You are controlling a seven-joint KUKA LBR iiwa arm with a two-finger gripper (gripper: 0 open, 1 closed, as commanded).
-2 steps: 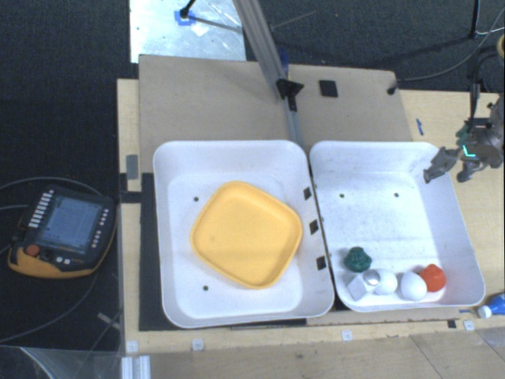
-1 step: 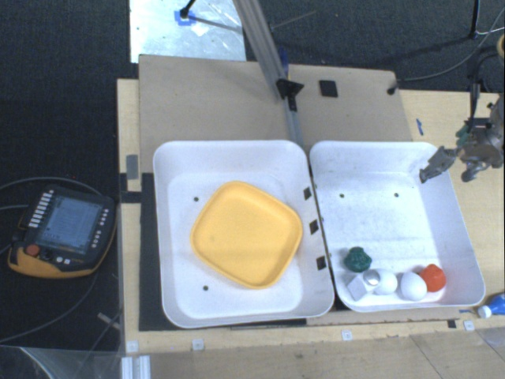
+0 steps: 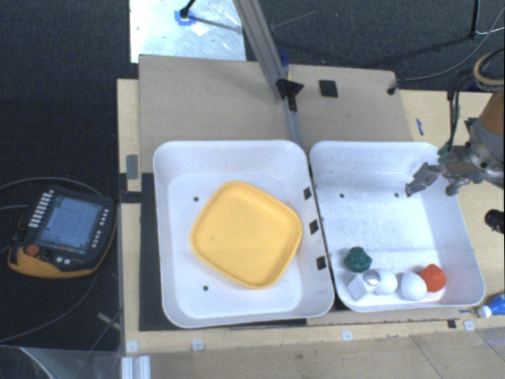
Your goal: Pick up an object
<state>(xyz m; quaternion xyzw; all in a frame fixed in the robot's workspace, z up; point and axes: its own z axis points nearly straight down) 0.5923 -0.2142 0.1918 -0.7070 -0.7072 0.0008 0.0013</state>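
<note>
The right bin (image 3: pixel 394 212) holds a cluster of small objects along its near edge: a dark green piece (image 3: pixel 358 258), a grey block (image 3: pixel 357 286), a small white piece (image 3: pixel 385 281), a white egg-shaped object (image 3: pixel 413 286) and an orange-red one (image 3: pixel 432 275). My gripper (image 3: pixel 435 181) hovers over the far right part of this bin, well away from the cluster. Its two fingers are spread apart with nothing between them.
A yellow square plate (image 3: pixel 247 234) lies in the left bin (image 3: pixel 177 212). A metal pole (image 3: pixel 264 38) slants up from the bench behind the bins. A teach pendant (image 3: pixel 59 231) rests on the floor at the left.
</note>
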